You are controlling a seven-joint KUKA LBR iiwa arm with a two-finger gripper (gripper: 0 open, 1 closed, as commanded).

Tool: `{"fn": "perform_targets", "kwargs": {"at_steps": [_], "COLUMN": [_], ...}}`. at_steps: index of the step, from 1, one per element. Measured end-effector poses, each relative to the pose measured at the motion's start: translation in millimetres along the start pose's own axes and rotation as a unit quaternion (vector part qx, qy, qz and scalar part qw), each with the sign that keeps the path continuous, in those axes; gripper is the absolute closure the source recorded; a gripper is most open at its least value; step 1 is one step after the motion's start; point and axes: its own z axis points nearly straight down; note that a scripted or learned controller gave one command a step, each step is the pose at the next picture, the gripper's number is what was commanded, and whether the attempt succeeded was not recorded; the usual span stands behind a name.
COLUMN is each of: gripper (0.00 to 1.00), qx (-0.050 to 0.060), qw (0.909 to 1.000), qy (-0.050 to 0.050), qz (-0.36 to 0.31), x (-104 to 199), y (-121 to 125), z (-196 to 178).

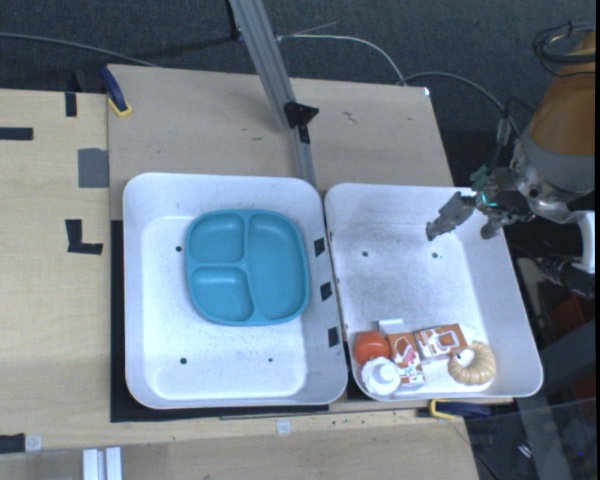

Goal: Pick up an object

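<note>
Well, nothing has been picked up yet, as far as I can see from here. The gripper hangs over the upper right part of the right bin, near its far-right rim, and nothing shows between its fingers; whether they stand wide or narrow I cannot tell from this angle. The things worth grabbing are all huddled in the near corner of that bin, well apart from the gripper: an orange-red round object, a white cup-like piece just in front of it, a red and white packet beside them, and a tan ring-shaped thing like a doughnut at the right end. The left bin holds a blue divided plate, lying flat near its middle. So I would judge the job barely begun: the arm has yet to travel toward the near corner, come down on one of the items, close on it and lift.
</note>
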Motion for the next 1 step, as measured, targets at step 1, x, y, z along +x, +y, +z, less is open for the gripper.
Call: {"fn": "perform_targets", "kwargs": {"at_steps": [1], "gripper": [0.00], "qx": [0.000], "qw": [1.0000], "qy": [0.000], "qz": [0.000], "x": [-0.1], "y": [0.0], "z": [-0.1]}}
